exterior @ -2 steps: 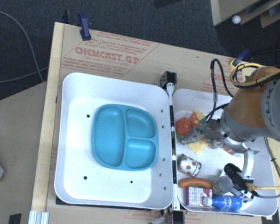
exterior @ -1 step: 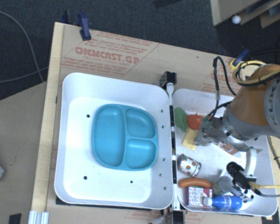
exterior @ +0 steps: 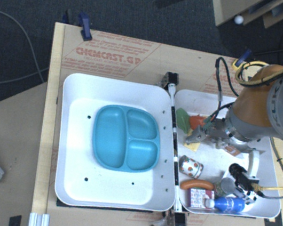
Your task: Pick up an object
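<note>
- Gripper (exterior: 199, 132) low in right bin (exterior: 276, 177), over green item (exterior: 183, 120) and yellow piece (exterior: 194, 143); jaw opening: cannot tell.
- Green item, 12 o'clock in bin: prob. light, soft; grip across narrow mid-section.

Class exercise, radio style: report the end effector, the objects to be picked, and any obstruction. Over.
End effector low in right bin, over green item. Nothing seen gripped. Bottle, sausage crowd near edge. Blue tray in left bin.
</note>
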Controlling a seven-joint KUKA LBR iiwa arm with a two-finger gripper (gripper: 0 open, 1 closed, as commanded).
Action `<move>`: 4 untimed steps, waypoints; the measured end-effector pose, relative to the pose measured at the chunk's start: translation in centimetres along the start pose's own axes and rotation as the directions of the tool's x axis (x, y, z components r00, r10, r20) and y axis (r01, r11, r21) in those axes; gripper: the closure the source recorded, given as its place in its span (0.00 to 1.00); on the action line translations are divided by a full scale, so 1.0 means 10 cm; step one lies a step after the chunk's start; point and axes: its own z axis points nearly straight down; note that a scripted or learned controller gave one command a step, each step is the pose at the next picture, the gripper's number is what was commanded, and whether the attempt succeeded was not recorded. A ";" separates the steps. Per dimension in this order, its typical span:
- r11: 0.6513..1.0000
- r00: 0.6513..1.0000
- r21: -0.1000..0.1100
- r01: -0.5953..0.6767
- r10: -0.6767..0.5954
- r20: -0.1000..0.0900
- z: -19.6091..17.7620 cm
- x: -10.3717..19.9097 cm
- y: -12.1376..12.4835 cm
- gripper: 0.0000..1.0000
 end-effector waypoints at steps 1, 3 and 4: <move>1.000 1.000 0.002 0.000 0.000 0.000 -0.45 -0.60 0.60 0.00; 1.000 1.000 0.005 -0.001 0.001 -0.001 0.10 -0.38 0.66 0.00; 1.000 1.000 -0.001 0.001 -0.001 0.001 -0.02 -0.38 0.68 1.00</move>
